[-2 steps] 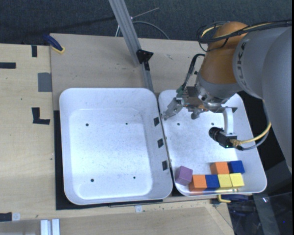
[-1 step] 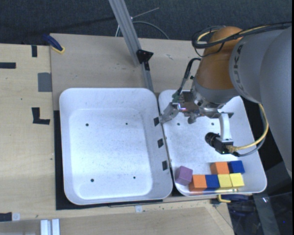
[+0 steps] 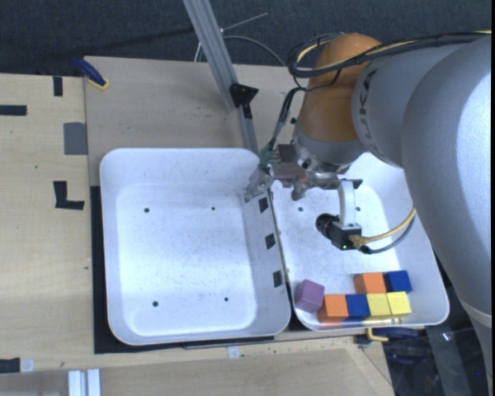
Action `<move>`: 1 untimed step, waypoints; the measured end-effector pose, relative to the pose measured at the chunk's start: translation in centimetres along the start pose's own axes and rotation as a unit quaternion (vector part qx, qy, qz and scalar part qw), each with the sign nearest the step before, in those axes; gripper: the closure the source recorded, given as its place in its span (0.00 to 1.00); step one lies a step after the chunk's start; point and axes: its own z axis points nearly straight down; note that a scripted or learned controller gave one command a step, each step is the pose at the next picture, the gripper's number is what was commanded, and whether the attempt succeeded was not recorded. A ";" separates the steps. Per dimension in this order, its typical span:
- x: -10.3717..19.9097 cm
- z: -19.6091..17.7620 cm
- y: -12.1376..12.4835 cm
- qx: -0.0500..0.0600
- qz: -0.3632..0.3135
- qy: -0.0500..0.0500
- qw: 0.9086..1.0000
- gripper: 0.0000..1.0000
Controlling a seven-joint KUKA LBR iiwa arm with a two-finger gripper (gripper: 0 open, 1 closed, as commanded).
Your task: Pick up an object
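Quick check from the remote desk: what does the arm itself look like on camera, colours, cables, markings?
The arm is bulky, rounded and light grey, with an orange band above the wrist and dark lettering beside it. Thin black and yellow cables loop over the band. The gripper is a small metal assembly carrying a black cylindrical part with a yellowish cable.

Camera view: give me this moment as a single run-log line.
arm: over right bin | claw: near bin's upper left, nothing seen held | blocks: clustered at right bin's near edge | left bin: beside it

Blocks (image 3: 367, 298) clustered in right bin's (image 3: 425, 308) near corner (touching), left bin (image 3: 115, 221) beside
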 end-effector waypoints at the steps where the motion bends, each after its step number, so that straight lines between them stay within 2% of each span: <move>1: 0.5 -7.6 4.2 -0.005 0.002 0.000 1.000 0.00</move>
